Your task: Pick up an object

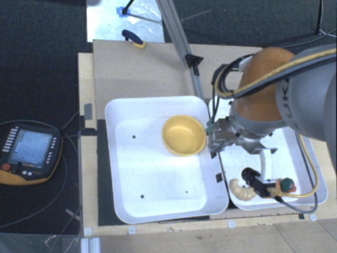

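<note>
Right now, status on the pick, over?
Gripper at the divide between bins, grasp unconfirmed. Yellow bowl beside it, in left bin. Pale curved piece and green-red piece in right bin.

Arm (pixel 310 88): dark letters along its left edge, too cut off to read.
Controller screen (pixel 31 146): blurred, unreadable.

Dark carpeted floor (pixel 42 46), pale board tabletop (pixel 142 73), handheld control pendant (pixel 29 152) lying at left, bright patch (pixel 105 15) at top
</note>
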Controlling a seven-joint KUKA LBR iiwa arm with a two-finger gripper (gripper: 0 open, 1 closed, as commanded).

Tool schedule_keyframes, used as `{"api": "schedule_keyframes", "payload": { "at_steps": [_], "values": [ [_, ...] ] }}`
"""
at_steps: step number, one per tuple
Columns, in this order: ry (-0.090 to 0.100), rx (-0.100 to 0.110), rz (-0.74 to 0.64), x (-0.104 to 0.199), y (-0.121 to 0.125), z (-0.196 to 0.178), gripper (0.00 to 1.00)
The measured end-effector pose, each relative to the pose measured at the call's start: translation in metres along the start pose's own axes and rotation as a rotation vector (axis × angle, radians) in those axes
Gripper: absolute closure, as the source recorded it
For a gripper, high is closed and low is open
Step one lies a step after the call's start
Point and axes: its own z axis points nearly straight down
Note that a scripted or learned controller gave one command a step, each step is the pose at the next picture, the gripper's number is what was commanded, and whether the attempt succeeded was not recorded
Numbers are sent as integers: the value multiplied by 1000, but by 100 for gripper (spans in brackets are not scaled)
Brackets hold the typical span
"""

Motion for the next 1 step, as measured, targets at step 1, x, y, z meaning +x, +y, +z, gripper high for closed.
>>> {"api": "schedule_keyframes", "payload": {
  "at_steps": [1],
  "values": [
    [0, -1, 2, 54, 2, 6, 100]
  ]
}}
